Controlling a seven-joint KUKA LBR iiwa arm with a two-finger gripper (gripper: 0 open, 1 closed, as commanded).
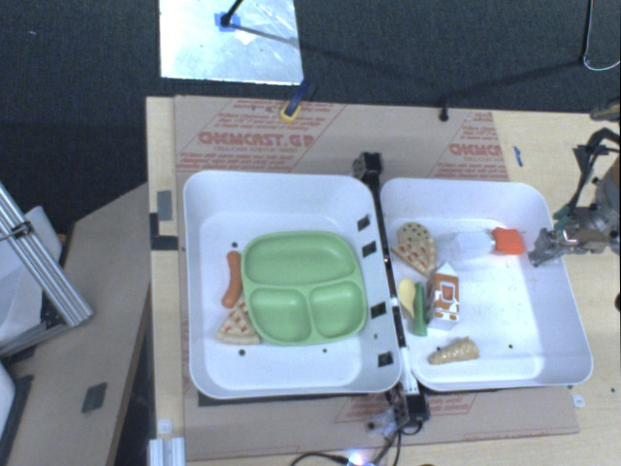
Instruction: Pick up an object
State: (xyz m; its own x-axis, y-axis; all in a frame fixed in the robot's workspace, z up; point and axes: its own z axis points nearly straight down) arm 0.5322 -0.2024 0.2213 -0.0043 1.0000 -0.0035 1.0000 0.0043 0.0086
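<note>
Nearest, a bread piece (pixel 454 351) lies in the right bin (pixel 558 343), with a small carton (pixel 443 299) farther in. Beyond, an orange block (pixel 507 241) sits just left of the gripper (pixel 545 249); whether its jaws are apart I cannot tell.

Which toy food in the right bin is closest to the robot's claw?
The orange block in the right bin's far corner. It lies just beside the gripper; the waffle, carton and other pieces sit farther left or nearer the front.
</note>
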